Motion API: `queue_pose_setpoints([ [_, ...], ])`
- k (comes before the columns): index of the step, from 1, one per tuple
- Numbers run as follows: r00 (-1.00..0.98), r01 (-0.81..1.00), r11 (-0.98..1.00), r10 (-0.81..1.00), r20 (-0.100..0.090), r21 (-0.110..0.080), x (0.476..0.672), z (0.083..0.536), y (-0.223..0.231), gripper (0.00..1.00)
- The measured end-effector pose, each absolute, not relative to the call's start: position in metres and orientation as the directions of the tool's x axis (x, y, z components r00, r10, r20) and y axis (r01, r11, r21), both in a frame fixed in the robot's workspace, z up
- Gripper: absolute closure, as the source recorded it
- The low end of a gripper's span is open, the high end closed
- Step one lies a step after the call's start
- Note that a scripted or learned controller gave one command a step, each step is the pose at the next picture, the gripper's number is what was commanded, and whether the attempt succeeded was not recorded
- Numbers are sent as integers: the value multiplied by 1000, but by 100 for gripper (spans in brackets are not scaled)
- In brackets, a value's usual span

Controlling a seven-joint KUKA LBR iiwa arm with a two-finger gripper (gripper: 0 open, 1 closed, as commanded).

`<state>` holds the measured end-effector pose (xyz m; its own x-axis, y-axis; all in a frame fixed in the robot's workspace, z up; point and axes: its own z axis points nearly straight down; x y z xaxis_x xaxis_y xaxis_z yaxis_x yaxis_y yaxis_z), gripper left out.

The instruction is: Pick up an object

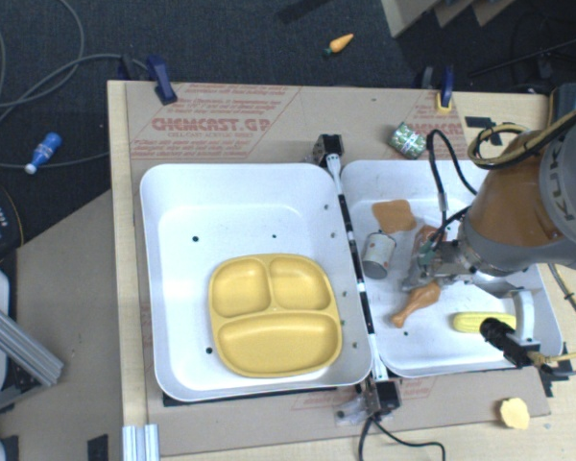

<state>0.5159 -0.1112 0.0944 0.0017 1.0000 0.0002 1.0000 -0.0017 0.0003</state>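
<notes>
The right bin (403, 358) holds several small objects. An orange-brown flat piece (396, 215) lies near its back, and a grey cylinder (376, 254) rests by its left wall. A tan drumstick-shaped toy (418, 303) lies in the middle, with a yellow piece (478, 323) to its right. My gripper (427, 260) hangs low over the middle of this bin, just above the upper end of the drumstick and right of the grey cylinder. The arm's grey and orange body (518, 209) hides the bin's right part.
The left bin (173, 200) holds a yellow divided plate (273, 313). A black clamp bar (350, 248) runs between the bins. On the bench lie a crumpled green-white object (408, 140) at the back and a yellow lump (514, 412) at the front right. A black cable (440, 176) loops over the right bin.
</notes>
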Motion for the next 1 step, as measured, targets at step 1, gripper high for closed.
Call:
queue_pose_setpoints([
  [1, -11, 1000, 11, 1000, 2, 14, 566, 191, -35, 100],
])
